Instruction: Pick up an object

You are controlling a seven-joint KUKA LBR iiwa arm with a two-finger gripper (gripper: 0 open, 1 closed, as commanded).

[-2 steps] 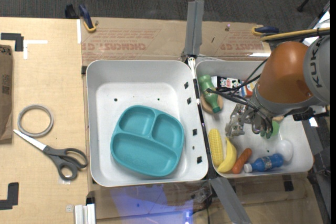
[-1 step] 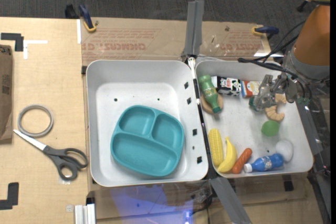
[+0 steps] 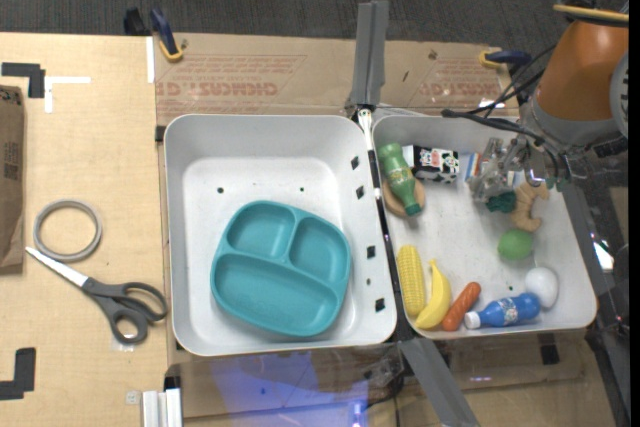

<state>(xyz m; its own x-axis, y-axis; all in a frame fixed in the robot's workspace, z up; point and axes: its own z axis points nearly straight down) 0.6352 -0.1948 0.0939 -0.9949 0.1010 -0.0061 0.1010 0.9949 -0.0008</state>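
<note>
The metal two-finger claw [image 3: 497,183] hangs low in the right shallow white bin [image 3: 570,310] above a round green ball [image 3: 516,245], its finger state seemingly indiscernible through clutter.

Grey arm [image 3: 578,105] — orange band, black cables — metallic tool [image 3: 497,177].

The light wooden bench [image 3: 90,315] carries two white bins side by side, the left bin [image 3: 190,245] and the right bin [image 3: 575,260], with scissors [image 3: 105,293] and a tape roll [image 3: 67,228] at its left and flattened cardboard [image 3: 260,75] along the far side.
</note>
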